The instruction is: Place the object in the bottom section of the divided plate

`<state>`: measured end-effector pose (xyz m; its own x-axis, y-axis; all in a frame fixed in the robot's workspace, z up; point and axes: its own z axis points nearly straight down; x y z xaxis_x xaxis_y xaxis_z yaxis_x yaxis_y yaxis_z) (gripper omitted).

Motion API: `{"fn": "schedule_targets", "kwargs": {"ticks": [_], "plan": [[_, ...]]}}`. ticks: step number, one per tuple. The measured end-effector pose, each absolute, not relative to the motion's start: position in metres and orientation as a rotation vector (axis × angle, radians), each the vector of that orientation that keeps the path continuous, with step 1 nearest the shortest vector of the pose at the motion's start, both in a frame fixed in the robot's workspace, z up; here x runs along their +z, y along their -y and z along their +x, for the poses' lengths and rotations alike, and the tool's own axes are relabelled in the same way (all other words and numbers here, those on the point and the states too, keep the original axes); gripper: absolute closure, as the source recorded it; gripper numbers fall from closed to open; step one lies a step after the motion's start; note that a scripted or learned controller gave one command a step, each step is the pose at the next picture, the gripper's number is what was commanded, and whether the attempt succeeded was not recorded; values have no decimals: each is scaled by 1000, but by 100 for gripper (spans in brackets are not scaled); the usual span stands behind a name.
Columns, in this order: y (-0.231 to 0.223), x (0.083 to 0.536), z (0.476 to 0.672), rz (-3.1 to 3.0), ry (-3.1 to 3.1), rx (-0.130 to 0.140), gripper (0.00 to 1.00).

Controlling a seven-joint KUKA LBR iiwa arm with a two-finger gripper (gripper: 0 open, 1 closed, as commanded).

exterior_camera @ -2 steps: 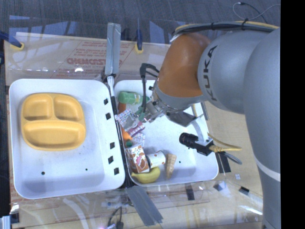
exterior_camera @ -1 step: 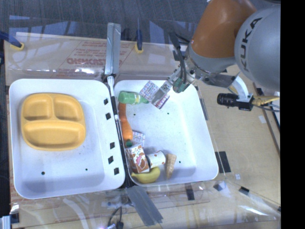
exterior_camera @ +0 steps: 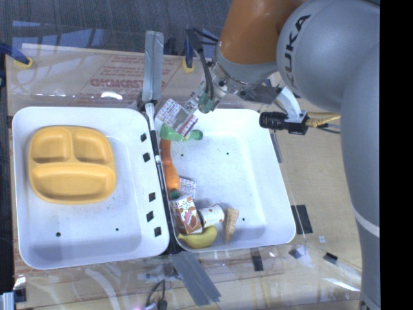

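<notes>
A yellow divided plate [exterior_camera: 71,163] lies in the left bin [exterior_camera: 84,244], its wide bottom section [exterior_camera: 68,181] nearest the front and two smaller sections behind it. My gripper [exterior_camera: 179,119] hangs over the back left corner of the right bin [exterior_camera: 258,173], right above the green leafy top [exterior_camera: 174,133] of a toy carrot [exterior_camera: 170,168]. The carrot lies along that bin's left wall. Nothing is visibly lifted in the gripper.
At the front left of the right bin lie a brown patterned carton [exterior_camera: 186,215], a banana [exterior_camera: 199,237], a white cup-like item [exterior_camera: 213,213], a tan cone-shaped piece [exterior_camera: 230,223] and a small packet [exterior_camera: 188,185]. A black-marked ridge [exterior_camera: 152,186] divides the bins.
</notes>
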<state>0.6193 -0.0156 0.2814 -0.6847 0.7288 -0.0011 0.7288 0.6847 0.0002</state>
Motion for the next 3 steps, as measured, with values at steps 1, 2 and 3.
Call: {"fn": "schedule_targets", "kwargs": {"ticks": [1,2,3], "plan": [[16,282,619,1247,-2882,0,0],[15,292,620,1239,-2882,1,100],[-51,212,560,1206,-2904,-4,100]]}}
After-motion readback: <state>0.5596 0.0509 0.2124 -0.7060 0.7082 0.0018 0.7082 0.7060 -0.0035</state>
